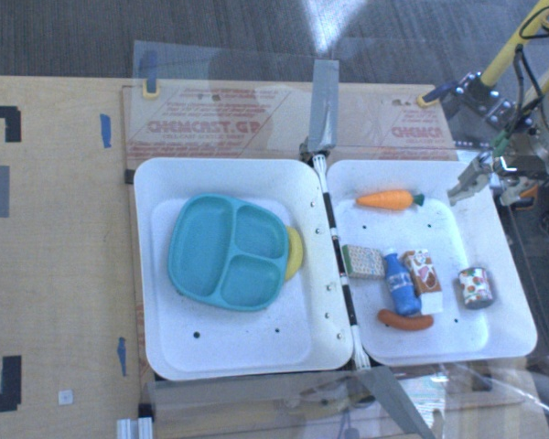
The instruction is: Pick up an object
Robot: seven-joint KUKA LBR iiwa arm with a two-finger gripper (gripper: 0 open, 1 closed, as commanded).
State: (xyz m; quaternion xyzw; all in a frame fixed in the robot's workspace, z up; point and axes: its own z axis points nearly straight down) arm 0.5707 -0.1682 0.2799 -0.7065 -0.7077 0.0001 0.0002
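Two white bins on a wooden bench, with the gripper hanging over the top right corner of the right bin.

In the left bin we see a teal divided plate lying over a yellow thing that peeks out at its 3 o'clock edge. In the right bin, a toy carrot lies at about 11 o'clock; lower down a small green-edged packet, a blue bottle and a red and white carton sit side by side, a toy sausage lies just below them, and a small can lies at 3 o'clock. We cannot read any of their labels. The clear sheet behind the bins bears red lettering that looks like "CHEMCAST GP". We cannot tell how the gripper's fingers stand, and we see nothing between them.
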